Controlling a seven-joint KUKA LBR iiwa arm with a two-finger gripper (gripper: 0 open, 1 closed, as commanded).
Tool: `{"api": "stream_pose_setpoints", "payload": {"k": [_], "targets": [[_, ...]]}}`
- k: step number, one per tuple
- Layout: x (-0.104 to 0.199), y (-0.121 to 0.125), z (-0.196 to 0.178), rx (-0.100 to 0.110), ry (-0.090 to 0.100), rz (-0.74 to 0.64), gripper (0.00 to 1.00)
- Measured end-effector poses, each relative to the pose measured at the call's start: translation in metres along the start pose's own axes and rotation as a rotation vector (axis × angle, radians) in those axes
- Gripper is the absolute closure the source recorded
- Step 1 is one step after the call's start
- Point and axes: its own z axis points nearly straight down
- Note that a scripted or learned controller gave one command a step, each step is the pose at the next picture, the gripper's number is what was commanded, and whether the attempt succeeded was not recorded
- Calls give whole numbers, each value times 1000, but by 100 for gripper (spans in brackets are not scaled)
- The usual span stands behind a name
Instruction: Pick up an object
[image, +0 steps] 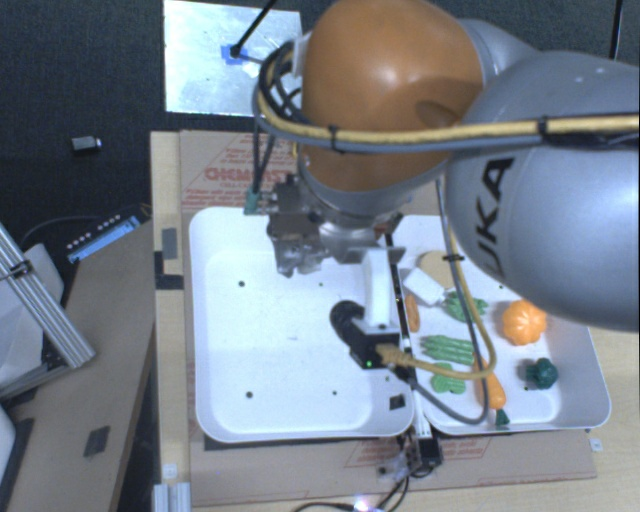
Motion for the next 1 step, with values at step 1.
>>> {"api": "stream_pose_setpoints", "payload": {"k": [1], "targets": [[-2,-7,-25,-6,0,5,100]]}}
